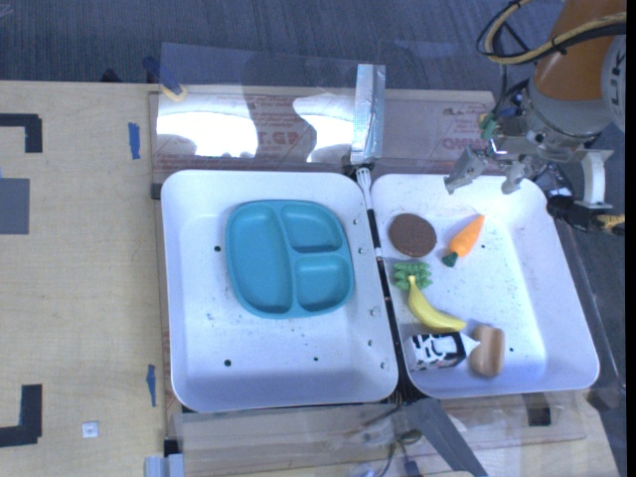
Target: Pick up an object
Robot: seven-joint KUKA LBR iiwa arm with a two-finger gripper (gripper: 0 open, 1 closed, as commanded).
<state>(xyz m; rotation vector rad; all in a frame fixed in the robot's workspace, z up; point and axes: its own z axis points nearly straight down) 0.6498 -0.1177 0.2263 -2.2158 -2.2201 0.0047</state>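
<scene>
A blue tray (289, 257) with three compartments is seen lying flat in the left bin (189, 296), well apart from the arm. In the right bin (537, 276) the loose things are gathered toward its left and lower part: a brown disc (411, 235) near the upper left, broccoli (411, 273) just below it, a banana (430, 309) running from the broccoli down toward the lower right, a black-and-white item (437, 349) beneath the banana, and a tan piece (487, 351) touching its right end.

The carrot (464, 238) lies just right of the disc, its long axis tilted, orange tip up and to the right, green end down and to the left. It is judged the nearest candidate for a pick.

The gripper (489, 175) is held above the bin's upper rim, its two fingers spread apart with nothing between them. The carrot lies below and slightly left of the jaws in this view. A short descent toward the carrot would be called for, with the fingers best set across its tilted axis.
</scene>
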